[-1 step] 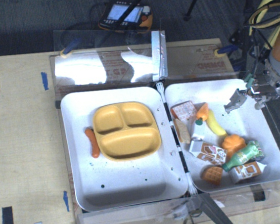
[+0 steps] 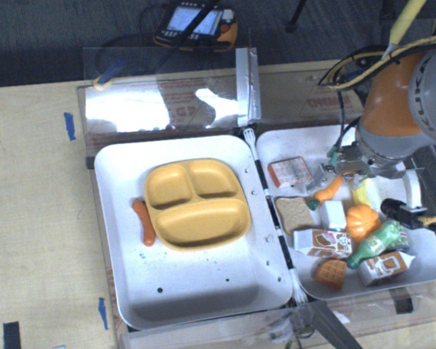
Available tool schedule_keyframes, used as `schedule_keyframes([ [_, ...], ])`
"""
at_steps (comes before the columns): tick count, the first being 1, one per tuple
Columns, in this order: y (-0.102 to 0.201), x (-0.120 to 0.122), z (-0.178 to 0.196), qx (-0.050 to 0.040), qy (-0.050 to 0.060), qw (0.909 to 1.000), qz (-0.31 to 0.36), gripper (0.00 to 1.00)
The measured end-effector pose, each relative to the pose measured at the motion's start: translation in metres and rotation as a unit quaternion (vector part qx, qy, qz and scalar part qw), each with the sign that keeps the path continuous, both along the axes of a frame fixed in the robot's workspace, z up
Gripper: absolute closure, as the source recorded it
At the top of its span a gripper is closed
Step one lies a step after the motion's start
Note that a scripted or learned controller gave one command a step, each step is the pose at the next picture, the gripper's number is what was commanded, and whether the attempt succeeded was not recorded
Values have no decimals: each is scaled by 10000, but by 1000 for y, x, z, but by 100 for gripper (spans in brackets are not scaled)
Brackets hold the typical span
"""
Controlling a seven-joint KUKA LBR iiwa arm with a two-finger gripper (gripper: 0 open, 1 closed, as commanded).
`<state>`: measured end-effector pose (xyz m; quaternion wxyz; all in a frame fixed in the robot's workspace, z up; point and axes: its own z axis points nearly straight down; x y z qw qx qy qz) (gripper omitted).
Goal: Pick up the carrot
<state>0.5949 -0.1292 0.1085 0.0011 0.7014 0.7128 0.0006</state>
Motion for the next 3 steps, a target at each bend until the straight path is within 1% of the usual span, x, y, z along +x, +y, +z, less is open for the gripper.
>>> schedule_keyframes([
  [1, 9, -8, -20, -16, -24, 9995, 305, 0],
  [2, 9, -8, -11, -13, -27, 9996, 295, 100],
  [3, -24, 6, -17, 14, 37, 9936, 1126, 100],
])
